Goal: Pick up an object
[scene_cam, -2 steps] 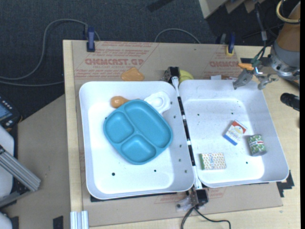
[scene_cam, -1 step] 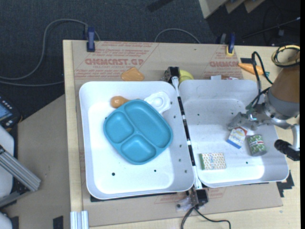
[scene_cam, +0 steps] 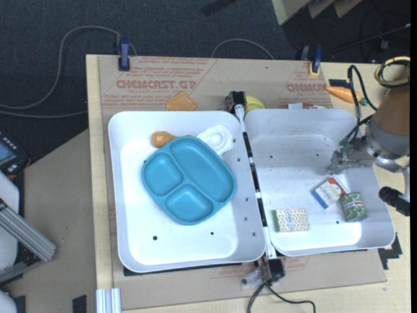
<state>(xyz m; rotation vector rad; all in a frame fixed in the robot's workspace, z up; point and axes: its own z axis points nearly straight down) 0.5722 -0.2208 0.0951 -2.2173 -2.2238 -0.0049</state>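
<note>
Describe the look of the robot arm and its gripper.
The arm is a thick rounded column with a broad orange-brown band and a pale grey ring beneath it. Dark thin cables loop beside it. The gripper is a small grey metal piece at the arm's tip, too blurred for finer detail.

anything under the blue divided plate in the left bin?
An orange item pokes out from under the blue divided plate at its upper-left edge, and a white object sits at its upper-right edge, possibly tucked under. The plate covers whatever else lies beneath it in the left bin.
</note>
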